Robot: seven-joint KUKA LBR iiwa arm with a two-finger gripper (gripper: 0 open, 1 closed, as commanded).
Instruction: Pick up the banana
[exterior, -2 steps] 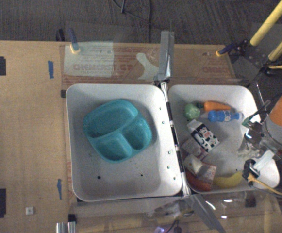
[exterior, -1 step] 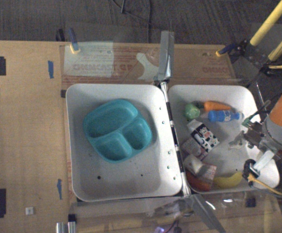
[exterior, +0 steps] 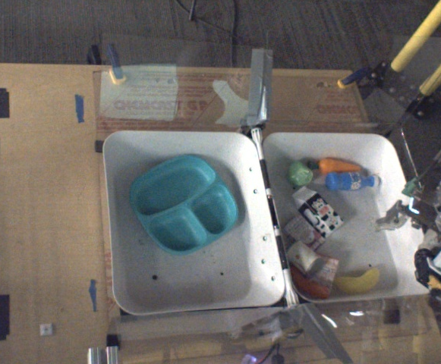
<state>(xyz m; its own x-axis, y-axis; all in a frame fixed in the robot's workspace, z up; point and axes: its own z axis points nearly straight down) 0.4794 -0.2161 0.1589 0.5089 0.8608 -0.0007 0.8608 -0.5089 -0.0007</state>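
Grey metal parts of the gripper (exterior: pixel 402 212) are showing at the 3 o'clock edge of the right bin (exterior: pixel 391 158), hanging over its rim; I cannot tell its state because this area is small and blurred. Nothing is sitting in it that I can see. At about 7 o'clock from the gripper, well apart from it, the banana (exterior: pixel 359 280) is lying near the lower wall of the same bin, just beside a red and white packet (exterior: pixel 315 273). At 9 o'clock a black and white carton (exterior: pixel 316 214) is lying, and at 10 o'clock a blue bottle (exterior: pixel 351 181), an orange carrot (exterior: pixel 338 165) and a green ball (exterior: pixel 300 174). Farther at 9 o'clock, the left bin (exterior: pixel 129 279) is holding a teal divided plate (exterior: pixel 184 202).
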